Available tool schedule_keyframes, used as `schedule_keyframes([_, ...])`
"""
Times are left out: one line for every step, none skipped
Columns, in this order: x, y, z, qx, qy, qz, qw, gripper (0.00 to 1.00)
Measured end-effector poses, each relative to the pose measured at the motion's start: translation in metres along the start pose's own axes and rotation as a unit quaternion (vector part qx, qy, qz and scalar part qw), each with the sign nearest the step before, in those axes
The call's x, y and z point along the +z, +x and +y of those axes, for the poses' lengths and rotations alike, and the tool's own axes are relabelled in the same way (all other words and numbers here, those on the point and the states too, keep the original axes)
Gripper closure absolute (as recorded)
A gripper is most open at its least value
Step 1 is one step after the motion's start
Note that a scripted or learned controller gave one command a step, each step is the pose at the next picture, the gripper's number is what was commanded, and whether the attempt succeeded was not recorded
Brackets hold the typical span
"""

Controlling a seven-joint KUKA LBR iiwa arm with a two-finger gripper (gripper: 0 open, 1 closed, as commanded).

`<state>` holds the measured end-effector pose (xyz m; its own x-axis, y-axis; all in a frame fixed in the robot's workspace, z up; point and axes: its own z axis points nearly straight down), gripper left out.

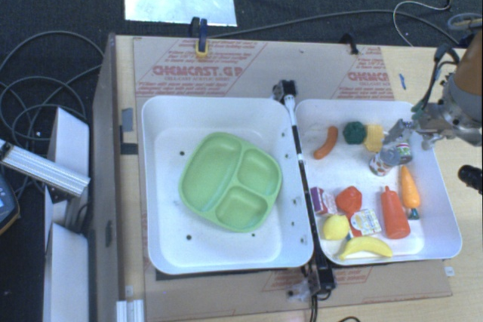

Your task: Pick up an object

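Note:
The right bin [445, 237] holds several toy foods. Among them are an orange sausage [326, 142], a green broccoli [355, 133], a yellow piece [373, 136] and a silver can [390, 157]. Further forward lie a carrot [409, 188], a red bottle [394, 213], a red pepper [349, 200], a lemon [335, 226] and a banana [366, 248]. My gripper [398, 135] reaches in from the right over the bin's back right part. It hangs just above the silver can, beside the yellow piece.
A green divided plate [230, 181] lies in the left bin [162, 237]. A black rail [300, 162] separates the two bins. Two small packets [323, 200] [366, 221] lie among the toys. Cables run across the bench's back right.

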<state>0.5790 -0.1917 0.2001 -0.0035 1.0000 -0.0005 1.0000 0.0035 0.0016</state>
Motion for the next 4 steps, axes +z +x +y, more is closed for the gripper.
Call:
schedule_keyframes([0.098, 0.037, 0.067, -0.001, -0.001, 0.001, 1.0000, 0.00])
schedule_keyframes([0.109, 0.101, 0.092, -0.001, -0.008, -0.001, 1.0000, 0.00])
schedule_keyframes([0.096, 0.100, 0.094, -0.003, -0.011, -0.003, 0.9999, 1.00])
schedule_keyframes([0.096, 0.100, 0.094, -0.004, -0.011, -0.003, 0.9999, 0.00])
